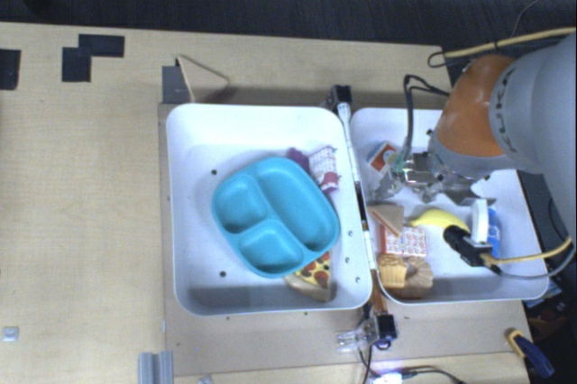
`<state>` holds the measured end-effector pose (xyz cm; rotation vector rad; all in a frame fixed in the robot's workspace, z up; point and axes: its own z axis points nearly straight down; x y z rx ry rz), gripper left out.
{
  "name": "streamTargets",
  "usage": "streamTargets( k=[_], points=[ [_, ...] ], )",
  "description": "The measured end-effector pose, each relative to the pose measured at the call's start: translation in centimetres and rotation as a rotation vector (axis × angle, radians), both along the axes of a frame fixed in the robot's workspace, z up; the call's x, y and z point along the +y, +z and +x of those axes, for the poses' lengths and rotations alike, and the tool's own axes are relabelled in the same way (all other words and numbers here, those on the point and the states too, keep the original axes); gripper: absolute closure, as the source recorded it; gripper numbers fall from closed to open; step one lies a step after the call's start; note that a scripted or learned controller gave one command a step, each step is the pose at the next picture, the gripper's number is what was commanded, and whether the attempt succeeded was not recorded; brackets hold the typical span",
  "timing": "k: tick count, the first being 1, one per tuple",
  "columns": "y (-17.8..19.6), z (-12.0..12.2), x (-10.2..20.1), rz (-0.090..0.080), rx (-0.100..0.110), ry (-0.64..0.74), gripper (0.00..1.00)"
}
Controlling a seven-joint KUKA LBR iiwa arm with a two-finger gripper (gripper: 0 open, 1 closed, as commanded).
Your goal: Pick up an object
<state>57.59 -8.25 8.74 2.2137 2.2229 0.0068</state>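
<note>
My gripper point(394, 184) hangs low in the left part of the right bin point(523, 283), reaching in from the right under the orange-banded wrist. Its tip is just below a small red and white carton point(382, 158) and just above a tan sandwich wedge point(388, 215). A yellow banana point(436, 218) lies to the right of the wedge. Below them are a red and white checked packet point(404, 242) and a brown bread piece point(405, 276). Nothing is visibly held.
A blue and white tube point(481, 220) lies at the right bin's right side. The left bin point(189, 157) holds a blue divided plate point(274, 216), a purple and white packet point(322, 166) and a pizza slice point(313, 275) partly under the plate. The bins share a central wall.
</note>
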Motion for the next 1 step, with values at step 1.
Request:
streamTargets(
  k=[1],
  points=[
    [1.2, 0.24, 0.1, 0.001, -0.007, 0.003, 1.0]
  ],
)
